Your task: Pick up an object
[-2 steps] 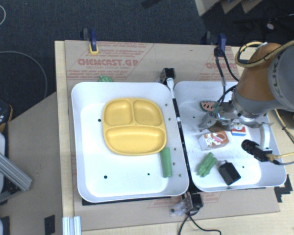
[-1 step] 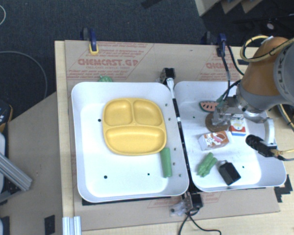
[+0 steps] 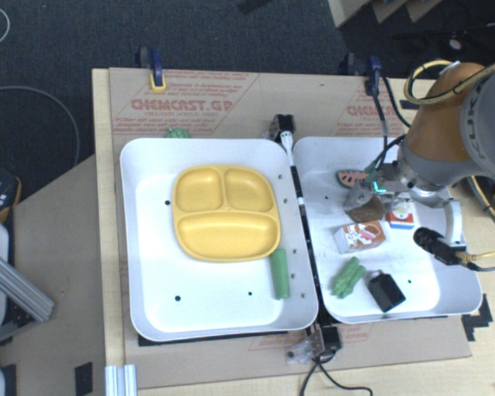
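Observation:
My gripper (image 3: pixel 376 193) hangs low over the back middle of the right bin (image 3: pixel 445 299), with the arm coming in from the right. A brown lump (image 3: pixel 364 213) lies just under and in front of it. A pink-red flat piece (image 3: pixel 349 176) sits right beside the gripper on its left. Close by are a white and red packet (image 3: pixel 360 236) and a red, white and blue packet (image 3: pixel 402 215). Nearer the front lie a green leafy toy (image 3: pixel 346 276) and a black block (image 3: pixel 385 291). Nothing shows between the gripper's tips.
The left bin (image 3: pixel 144 246) holds a yellow divided plate (image 3: pixel 226 213) and a green stick (image 3: pixel 279 272) along its right wall. A ridge where the two bins meet runs between them. The bench's cardboard top (image 3: pixel 231 97) stretches behind both bins.

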